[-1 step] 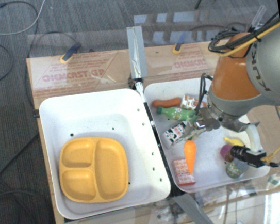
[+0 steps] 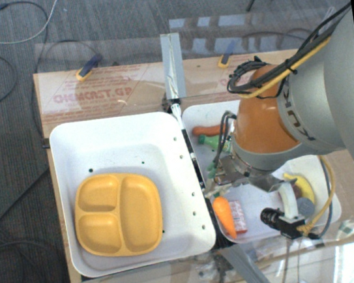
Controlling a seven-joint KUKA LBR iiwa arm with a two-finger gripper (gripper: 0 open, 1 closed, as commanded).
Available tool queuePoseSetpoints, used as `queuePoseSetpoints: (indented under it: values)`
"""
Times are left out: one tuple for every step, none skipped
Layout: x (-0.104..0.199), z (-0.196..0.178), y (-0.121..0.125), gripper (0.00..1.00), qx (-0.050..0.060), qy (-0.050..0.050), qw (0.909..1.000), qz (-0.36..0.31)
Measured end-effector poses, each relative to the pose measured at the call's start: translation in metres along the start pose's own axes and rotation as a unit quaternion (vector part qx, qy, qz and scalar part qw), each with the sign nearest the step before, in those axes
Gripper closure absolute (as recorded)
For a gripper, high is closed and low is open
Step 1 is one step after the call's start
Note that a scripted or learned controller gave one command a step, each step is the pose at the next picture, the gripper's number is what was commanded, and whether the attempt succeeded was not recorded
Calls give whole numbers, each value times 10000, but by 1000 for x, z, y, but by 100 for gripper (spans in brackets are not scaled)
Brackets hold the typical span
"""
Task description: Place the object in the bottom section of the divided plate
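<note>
Divided plate [image 2: 118, 213], yellow, sits in left bin [image 2: 97, 136], sections bare. Arm [image 2: 273, 123] hangs over right bin [image 2: 312, 166], gripper hidden under the wrist; cannot tell how the jaws stand. Carrot [image 2: 223, 215] and banana [image 2: 302, 186] lie in right bin.

Light is even and fairly bright, falling from above, so the two white bins read clean and nearly overexposed on their flat floors. The left bin [image 2: 117, 136] shows soft grey shading along its inner walls, and the yellow divided plate [image 2: 117, 213] throws only a thin, faint shadow at its lower right edge. Clear plastic sheeting at the top of the bench [image 2: 123, 89] carries pale glare patches. The arm [image 2: 302, 99] looms close to the lens and looks slightly soft, perhaps out of focus. The dark carpet [image 2: 13, 195] stays dim, with mild graininess overall.
</note>
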State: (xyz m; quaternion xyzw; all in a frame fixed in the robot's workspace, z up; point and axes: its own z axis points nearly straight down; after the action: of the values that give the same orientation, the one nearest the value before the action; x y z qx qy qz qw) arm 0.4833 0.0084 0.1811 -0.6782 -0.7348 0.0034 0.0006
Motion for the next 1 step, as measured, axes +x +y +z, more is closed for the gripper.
queuePoseSetpoints:
  values:
    - [64,0,5,100,4,8,9990,450]
